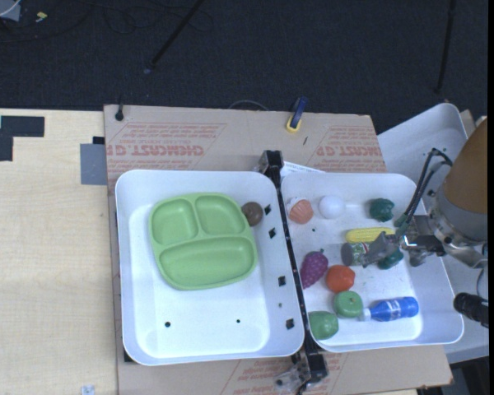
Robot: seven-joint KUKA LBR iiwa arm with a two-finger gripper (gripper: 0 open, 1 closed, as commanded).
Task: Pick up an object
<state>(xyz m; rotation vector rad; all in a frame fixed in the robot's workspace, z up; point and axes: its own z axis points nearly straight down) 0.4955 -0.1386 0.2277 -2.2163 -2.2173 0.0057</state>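
The arm reaches in from the right, low over the right bin [432, 336], and the gripper [384, 252] sits right down among the toy food, just below the yellow corn cob [364, 235] and against a dark green piece [390, 261] that lies at its tip. Whether the claw is spread or pinched I cannot tell; the tip is a dark tangle against dark objects, and nothing can be called held. My read: this is the descent or the close of a grasp try, with the corn or that dark green piece the likely target, since the tool is lined up between them. Around it the right bin is crowded: an orange-pink fruit [301, 211] and a white ball [331, 206] near the top, a green pepper-like piece [381, 209] at upper right, purple grapes [314, 266] beside the divider, a red tomato [340, 278], two green pieces [348, 304] [323, 325] lower down, and a blue bottle [393, 309] lying on its side. That clutter is the risk; a close here could nudge neighbours or pinch two things. The left bin [140, 327] holds a green divided tray [202, 239], flat, with a brown ball [252, 213] touching its upper right corner, well apart from the action.
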